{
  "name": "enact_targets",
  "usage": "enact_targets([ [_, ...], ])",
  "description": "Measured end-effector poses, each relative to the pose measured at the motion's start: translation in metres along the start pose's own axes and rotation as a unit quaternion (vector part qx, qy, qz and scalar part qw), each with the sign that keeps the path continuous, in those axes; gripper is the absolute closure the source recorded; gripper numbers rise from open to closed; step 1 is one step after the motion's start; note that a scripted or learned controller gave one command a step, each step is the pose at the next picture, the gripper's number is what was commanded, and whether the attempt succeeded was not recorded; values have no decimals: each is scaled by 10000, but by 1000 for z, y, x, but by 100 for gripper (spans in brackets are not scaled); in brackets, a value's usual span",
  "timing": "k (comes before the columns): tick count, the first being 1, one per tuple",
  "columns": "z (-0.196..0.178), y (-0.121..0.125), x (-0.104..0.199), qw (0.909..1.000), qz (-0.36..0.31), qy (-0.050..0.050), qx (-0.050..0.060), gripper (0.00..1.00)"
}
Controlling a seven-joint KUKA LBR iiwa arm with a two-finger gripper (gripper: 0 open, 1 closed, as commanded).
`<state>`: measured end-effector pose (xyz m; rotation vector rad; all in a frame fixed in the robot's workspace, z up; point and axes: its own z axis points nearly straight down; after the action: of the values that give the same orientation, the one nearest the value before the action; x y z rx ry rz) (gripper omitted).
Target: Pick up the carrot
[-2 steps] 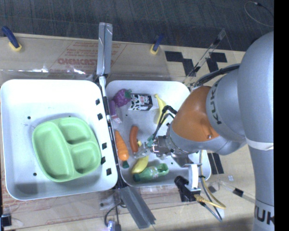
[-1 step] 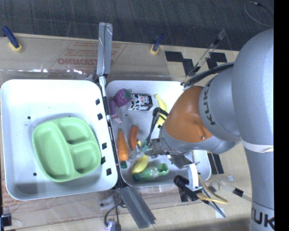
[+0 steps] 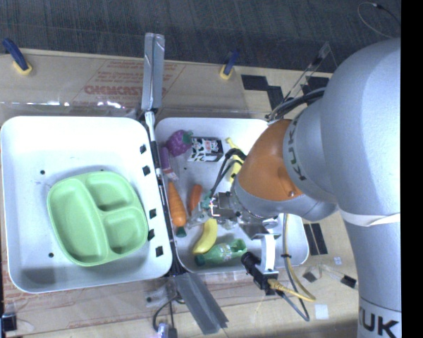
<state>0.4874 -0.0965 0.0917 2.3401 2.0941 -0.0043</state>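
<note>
1. Two shallow white bins sit side by side on the bench; the left bin (image 3: 28, 146) holds a pale green divided plate (image 3: 97, 217) with three compartments, lying toward its lower left.
2. The right bin (image 3: 218, 124) carries the clutter: a purple toy (image 3: 177, 143) near the top left corner, a small black-and-white carton (image 3: 206, 148) just beside it, a yellow banana (image 3: 205, 237) lower down, and a green bottle (image 3: 221, 253) lying along the bottom edge.
3. The carrot (image 3: 176, 205) lies in the right bin, hard against its left wall, just past the divider between the bins.
4. Its long axis runs nearly up and down the frame, leaning slightly so the upper end sits a little further left; which end is the tip cannot be told.
5. A second, shorter orange piece (image 3: 195, 197) lies just right of the carrot, roughly parallel to it.
6. The grey arm with its orange band (image 3: 268, 171) reaches in from the right, wrist over the middle of the right bin.
7. The gripper (image 3: 218, 206) hangs near the banana and the shorter orange piece, close to the carrot; whether its fingers are apart or together cannot be told.
</note>
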Motion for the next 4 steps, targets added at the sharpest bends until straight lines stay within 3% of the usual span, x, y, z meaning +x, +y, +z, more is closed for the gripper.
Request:
enact_targets([
  [1, -8, 0, 1, 10000, -28, 3, 17, 100],
  [2, -8, 0, 1, 10000, -30, 2, 15, 0],
  [3, 0, 21, 4, 10000, 48, -7, 5, 0],
  [4, -8, 20, 5, 10000, 28, 8, 28, 100],
])
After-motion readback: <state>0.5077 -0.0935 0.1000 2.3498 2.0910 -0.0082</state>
